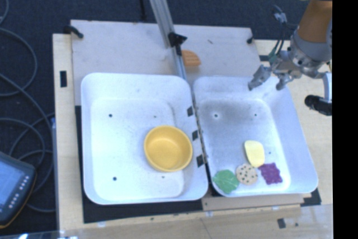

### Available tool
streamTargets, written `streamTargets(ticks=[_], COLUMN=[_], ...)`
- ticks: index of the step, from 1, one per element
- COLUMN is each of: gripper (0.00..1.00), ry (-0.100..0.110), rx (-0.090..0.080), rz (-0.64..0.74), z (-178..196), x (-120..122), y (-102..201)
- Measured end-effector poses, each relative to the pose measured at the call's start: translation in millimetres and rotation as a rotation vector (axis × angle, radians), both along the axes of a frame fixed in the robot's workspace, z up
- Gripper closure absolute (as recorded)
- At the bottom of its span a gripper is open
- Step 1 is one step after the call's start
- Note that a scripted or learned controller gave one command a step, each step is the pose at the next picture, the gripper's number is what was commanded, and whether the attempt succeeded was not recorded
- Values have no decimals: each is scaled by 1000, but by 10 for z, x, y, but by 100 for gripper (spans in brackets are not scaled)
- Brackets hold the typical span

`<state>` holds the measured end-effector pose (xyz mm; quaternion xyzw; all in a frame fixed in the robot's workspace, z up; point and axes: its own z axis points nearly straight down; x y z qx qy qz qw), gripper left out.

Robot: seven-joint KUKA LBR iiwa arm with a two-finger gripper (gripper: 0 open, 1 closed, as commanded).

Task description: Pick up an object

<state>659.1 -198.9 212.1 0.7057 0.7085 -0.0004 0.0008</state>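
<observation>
From above, the left bin (pixel 100 120) contains one yellow bowl (pixel 168 148), standing upright near its right wall. In the right bin (pixel 291 137), four small things lie close together at the near side: a yellow piece (pixel 254 152), a green piece (pixel 226 181), a round cookie (pixel 246 174) and a purple piece (pixel 271 173). The gripper (pixel 270 80) hangs over the far right corner of this bin, fingers spread apart, nothing between them.
</observation>
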Motion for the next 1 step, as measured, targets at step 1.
streamTargets(ticks=[1], gripper=[0], ry=[1], rx=[-1], rz=[0], z=[1], x=[-2], y=[-6])
